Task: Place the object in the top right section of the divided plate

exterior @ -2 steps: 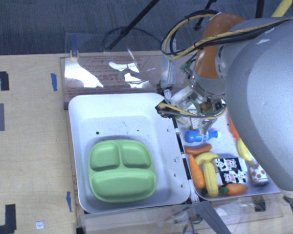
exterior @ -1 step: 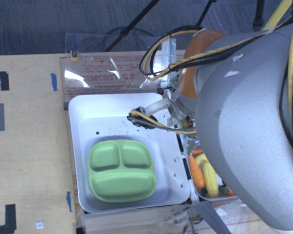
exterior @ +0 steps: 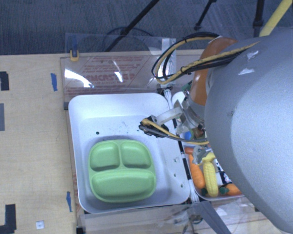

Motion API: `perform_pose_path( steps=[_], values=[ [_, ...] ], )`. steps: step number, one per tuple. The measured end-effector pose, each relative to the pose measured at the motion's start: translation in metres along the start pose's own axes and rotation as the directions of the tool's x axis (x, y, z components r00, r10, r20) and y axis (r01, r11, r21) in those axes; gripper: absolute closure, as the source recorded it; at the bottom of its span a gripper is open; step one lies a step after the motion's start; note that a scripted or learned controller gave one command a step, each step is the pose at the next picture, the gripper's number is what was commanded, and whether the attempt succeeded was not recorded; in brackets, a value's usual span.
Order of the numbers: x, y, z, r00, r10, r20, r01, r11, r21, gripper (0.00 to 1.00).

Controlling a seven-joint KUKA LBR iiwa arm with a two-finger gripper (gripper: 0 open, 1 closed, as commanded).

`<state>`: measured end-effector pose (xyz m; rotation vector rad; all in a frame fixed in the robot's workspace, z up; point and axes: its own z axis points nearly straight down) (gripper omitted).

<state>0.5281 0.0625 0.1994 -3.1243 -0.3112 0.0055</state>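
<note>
while the wrist hides its grip, i cannot tell if the gripper [exterior: 189,131] is open or closed. it hangs by the bins' shared wall. corn [exterior: 210,180] and carrot [exterior: 197,174], candidate objects, lie in the right bin [exterior: 203,198]. judged step: picking. next: a secure grasp, then carry to the green plate [exterior: 94,187], top right section [exterior: 134,154].

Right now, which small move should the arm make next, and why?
Probably bring the gripper down toward the corn in the right bin for a grasp. The corn and a carrot lie there, while the green divided plate waits in the left bin; whether the gripper holds anything cannot be seen.
</note>
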Motion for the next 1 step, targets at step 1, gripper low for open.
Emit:
perform_pose_path(
  steps=[1],
  values=[
    [0.0005, 0.0004, -0.0091, 1.000, 0.001, 0.000, -0.001, 1.000, 0.001, 1.00]
  ],
)
